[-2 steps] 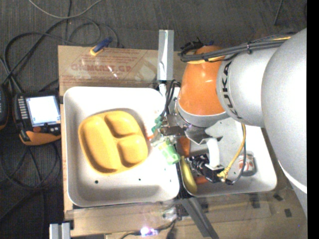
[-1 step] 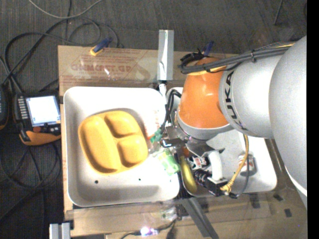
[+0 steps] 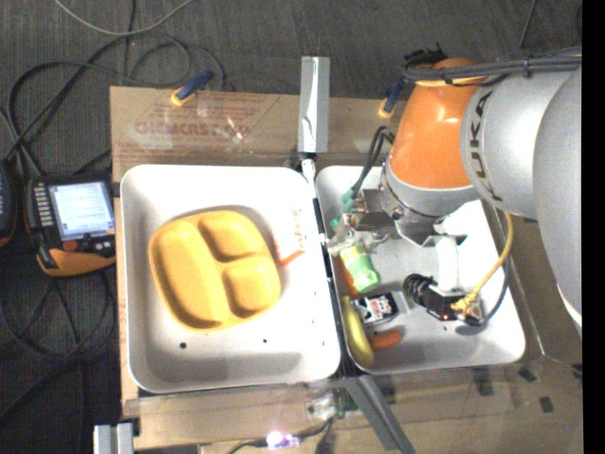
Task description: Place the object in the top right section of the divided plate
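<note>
A: Camera view, item one — yellow three-section moulded plastic plate, lying in the left white shallow bin, all sections bare.

B: Item two?

A: Green-and-white oblong packet in the right white shallow bin, beside a small black-and-red box, an orange carrot-shaped toy and a yellow banana-shaped toy.

B: The tool?

A: Two-finger gripper, low at the right bin's left wall, just above the packet — finger spread: I cannot tell.

B: The governing relation?

A: Packet directly beneath the gripper, long axis running up-down, slightly slanted; the plate lies leftward across the bin walls.
</note>
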`<action>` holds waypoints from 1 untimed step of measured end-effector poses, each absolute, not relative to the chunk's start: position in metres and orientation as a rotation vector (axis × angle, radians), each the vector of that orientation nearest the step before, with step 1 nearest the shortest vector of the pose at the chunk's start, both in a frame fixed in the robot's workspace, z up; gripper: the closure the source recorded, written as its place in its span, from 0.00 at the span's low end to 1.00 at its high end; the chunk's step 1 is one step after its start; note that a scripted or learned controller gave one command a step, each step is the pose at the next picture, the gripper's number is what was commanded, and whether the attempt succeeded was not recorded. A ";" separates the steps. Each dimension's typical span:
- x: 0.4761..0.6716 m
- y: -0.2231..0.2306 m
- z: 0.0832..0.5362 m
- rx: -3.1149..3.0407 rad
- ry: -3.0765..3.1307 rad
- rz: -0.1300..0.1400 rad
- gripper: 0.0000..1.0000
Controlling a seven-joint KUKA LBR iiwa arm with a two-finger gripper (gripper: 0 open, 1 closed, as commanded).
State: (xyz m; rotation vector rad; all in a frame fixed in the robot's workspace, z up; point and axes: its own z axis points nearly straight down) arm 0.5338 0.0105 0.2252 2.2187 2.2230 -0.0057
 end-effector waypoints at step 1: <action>0.556 0.018 0.182 2.115 2.326 -0.008 1.00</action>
